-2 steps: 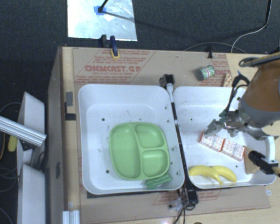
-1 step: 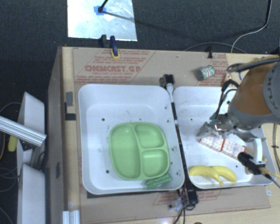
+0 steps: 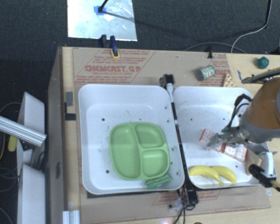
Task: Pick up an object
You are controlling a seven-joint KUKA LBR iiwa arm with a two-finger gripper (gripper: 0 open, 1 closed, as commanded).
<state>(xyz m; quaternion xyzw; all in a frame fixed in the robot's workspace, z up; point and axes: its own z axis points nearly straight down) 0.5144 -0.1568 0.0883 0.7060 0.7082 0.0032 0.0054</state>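
The right bin holds a yellow banana along its front wall and a red-and-white packet near the middle. A second red-and-white packet lies just right of it. My gripper hangs low between the two packets, at or touching their inner ends, and the grey-and-orange arm covers the bin's right side. The left bin contains a green divided plate with a small green object at its front edge.
A black divider runs between the bins. On the bench behind the right bin stand a small green-and-white can and a teal ball. A blue-and-yellow clamp sits at the back edge. Cables trail at the right.
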